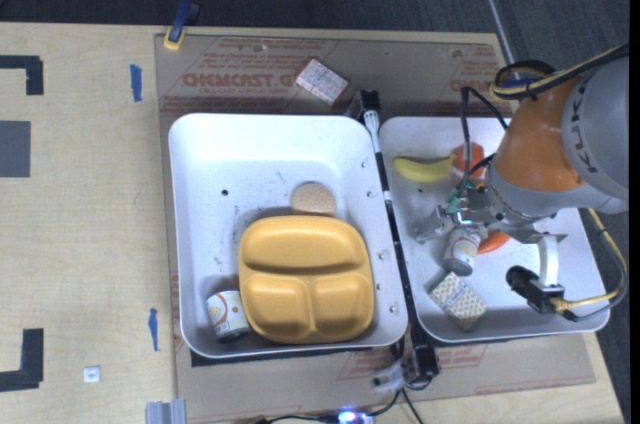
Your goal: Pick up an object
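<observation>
Two white bins side by side, arm low over right bin (590,310), gripper (462,230) among a banana (422,169), small can (461,255), patterned block (458,299), pincer state cannot be told, left bin (190,212) holds yellow tray (305,277).

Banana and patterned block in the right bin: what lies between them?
In the camera view, the gripper sits between the banana and the patterned block, above a small can-like object.

Bins (195,212) smooth white plastic, slightly scuffed; yellow tray (305,277) moulded semi-gloss plastic; banana (422,169) glossy plastic-looking; bench (80,232) matt pale wood; board under bins (250,72) matt brown cardboard; arm's orange band (540,147) smooth, satin.
</observation>
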You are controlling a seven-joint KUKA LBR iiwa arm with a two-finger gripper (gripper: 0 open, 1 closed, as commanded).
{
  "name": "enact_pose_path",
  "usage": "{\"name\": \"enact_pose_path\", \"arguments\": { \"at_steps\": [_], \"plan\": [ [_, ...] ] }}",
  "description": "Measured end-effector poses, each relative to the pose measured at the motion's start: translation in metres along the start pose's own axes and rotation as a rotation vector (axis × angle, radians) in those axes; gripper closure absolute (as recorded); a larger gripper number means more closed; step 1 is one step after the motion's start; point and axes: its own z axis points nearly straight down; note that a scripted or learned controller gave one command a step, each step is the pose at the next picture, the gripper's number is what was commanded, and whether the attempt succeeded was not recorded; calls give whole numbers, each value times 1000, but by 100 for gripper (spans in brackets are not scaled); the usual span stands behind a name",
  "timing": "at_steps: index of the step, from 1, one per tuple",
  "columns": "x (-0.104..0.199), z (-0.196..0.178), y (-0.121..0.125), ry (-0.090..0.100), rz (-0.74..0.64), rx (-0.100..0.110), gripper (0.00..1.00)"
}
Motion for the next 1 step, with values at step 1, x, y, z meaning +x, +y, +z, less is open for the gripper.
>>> {"name": "enact_pose_path", "arguments": {
  "at_steps": [1],
  "plan": [
    [0, -10, 1, 0, 2, -4, 100]
  ]
}}
